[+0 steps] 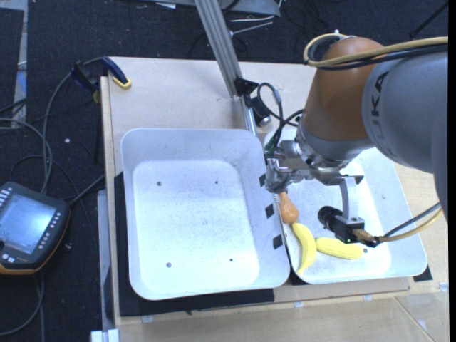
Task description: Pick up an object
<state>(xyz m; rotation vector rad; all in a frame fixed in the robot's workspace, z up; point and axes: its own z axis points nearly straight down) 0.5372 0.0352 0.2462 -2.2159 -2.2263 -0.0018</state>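
Note:
My gripper (279,182) hangs low over the left side of the right bin (399,212), under the grey arm and its orange band (342,84). Directly below it, touching or nearly touching its tip, is a small orange pear-shaped object (288,209). I cannot make out whether the object is gripped. Nearer the front of the same bin a yellow banana (305,245) lies lengthwise, and a second yellow banana-like piece (339,249) lies beside it to the right.
The left bin (142,155) stands next to the right one, their rims meeting near the gripper. A black fitting on a yellow cable (340,223) hangs by the bananas. A metal rail (222,41) slants behind the bins. A teach pendant (28,223) lies on the floor at left.

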